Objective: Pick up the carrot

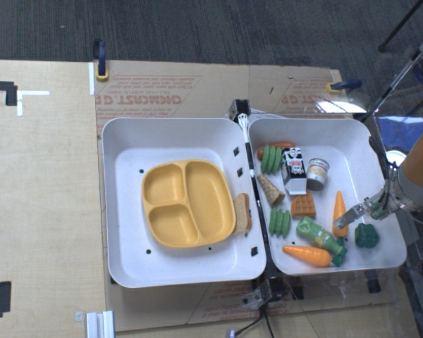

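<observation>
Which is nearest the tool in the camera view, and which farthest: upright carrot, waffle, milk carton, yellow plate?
From the tool:
1. Upright carrot, right at its tips in the right bin.
2. Waffle, further left, mid-bin.
3. Milk carton, toward the bin's back.
4. Yellow plate, in the left bin.

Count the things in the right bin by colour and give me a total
Orange: 4, two carrots, a waffle, a sausage
Green: 4
Tan: 1, bread
Black and white: 1, carton
Grey: 1, can
Total: 11
</observation>
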Robot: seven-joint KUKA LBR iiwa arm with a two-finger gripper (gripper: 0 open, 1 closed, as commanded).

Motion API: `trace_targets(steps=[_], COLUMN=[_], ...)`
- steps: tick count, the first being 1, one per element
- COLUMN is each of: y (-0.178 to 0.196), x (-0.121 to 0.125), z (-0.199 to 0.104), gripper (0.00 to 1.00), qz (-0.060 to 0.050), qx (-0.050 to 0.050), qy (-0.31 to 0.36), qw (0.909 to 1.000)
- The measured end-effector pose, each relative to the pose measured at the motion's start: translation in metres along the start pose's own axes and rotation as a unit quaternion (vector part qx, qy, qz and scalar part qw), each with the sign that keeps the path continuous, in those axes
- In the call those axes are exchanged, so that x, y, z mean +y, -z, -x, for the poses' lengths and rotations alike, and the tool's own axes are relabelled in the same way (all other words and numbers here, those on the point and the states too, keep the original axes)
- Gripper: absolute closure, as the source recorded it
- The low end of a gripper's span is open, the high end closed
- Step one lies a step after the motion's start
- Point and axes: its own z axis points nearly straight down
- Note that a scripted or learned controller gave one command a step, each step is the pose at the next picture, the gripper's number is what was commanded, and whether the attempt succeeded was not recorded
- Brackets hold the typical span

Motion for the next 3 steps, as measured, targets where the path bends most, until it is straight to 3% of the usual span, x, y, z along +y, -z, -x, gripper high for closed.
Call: trace_targets(steps=[1,2,3], y=[-0.013,-0.004,0.040], x=[0.039,0.040,0.083], z=[-0.029,-0.028,-0.079], gripper=[0.00,1.00,1.00], qz=[-0.015,-0.014,-0.017], qx=[0.009,0.008,0.007], qy=[-0.092,-0.094,-0.230], qw=[0.9956,0.9955,0.9730])
